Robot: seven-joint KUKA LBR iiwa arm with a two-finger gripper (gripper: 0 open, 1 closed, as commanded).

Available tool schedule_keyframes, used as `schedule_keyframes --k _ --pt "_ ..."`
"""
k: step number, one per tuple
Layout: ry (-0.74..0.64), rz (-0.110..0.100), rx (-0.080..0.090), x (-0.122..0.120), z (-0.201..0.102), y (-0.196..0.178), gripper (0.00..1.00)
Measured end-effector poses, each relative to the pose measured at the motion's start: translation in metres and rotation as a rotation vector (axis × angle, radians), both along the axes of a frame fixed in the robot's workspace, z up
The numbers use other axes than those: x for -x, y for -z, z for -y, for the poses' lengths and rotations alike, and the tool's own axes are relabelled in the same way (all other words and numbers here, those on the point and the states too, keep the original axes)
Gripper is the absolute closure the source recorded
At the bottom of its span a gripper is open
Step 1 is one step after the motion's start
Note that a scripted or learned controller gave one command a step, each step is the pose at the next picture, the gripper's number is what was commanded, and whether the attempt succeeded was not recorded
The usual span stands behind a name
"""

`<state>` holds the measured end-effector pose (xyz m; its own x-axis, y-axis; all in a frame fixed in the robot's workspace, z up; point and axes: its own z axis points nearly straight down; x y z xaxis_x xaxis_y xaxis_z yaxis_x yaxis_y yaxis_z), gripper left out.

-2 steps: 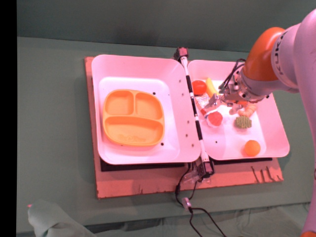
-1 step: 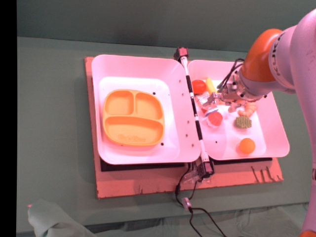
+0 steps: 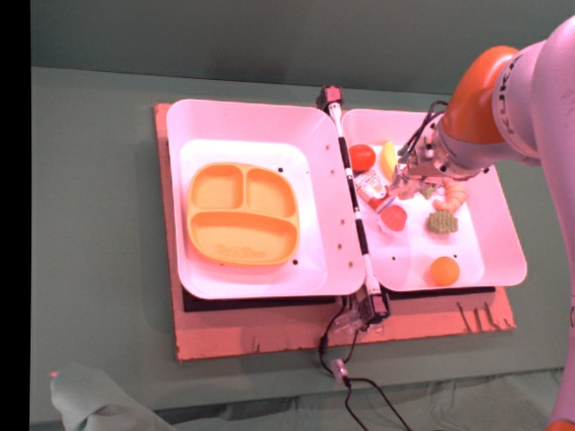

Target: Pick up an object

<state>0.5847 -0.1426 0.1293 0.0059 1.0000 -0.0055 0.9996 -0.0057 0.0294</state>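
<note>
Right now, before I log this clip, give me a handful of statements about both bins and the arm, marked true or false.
1. The orange divided plate lies in the left bin. True.
2. The orange ball sits in the left bin. False: it is in the right bin, near its front edge.
3. The pincer is over the right bin, among the toy foods. True.
4. The red tomato lies near the divider between the bins. True.
5. The green waffle-like piece rests on the orange plate. False: it lies on the right bin's floor, behind the orange ball.
</note>
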Motion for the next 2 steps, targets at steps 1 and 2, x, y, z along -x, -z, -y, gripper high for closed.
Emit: schedule_keyframes --k 1,2 --pt "-0.004 -0.019 -0.002 -0.012 -0.003 -0.056 1.00" --pt "-0.004 -0.018 -0.002 -0.020 -0.010 -0.108 1.00"
